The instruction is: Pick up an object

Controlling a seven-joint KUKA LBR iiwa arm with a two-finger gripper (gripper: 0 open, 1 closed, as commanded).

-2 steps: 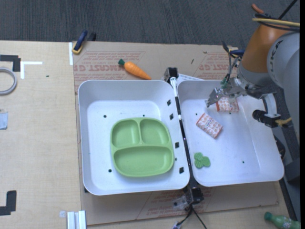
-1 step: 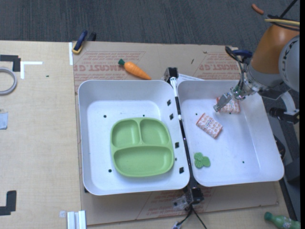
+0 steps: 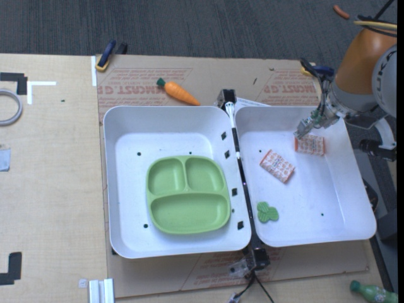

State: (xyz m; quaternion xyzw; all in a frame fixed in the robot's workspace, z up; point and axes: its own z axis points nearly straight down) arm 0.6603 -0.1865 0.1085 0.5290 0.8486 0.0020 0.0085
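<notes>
So the gripper (image 3: 307, 127) is down in the far corner of the right bin (image 3: 341, 223), sitting right at the top edge of a small red-and-white packet (image 3: 310, 145). From this angle it looks like it's touching or just above the packet, but I honestly can't tell whether it's apart or closed, since it's small and a bit blurry there. Nothing is visibly clamped in it, so I wouldn't call this a grab yet.

My guess is that packet is the target, since the arm (image 3: 369, 62) comes in from the right and that's the closest thing to it. It lies flat near the bin wall, which could make it awkward to get under.

A second packet (image 3: 278, 166), same print, lies tilted nearer the middle of the bin, well apart from the first. A little green leafy toy (image 3: 267, 213) sits by the near left edge of that bin.

The left bin (image 3: 120, 169) holds a green divided plate (image 3: 187, 194), flat in the middle. A toy carrot (image 3: 178, 91) is outside the bins on the cardboard on the worktop, so probably not in play.
</notes>
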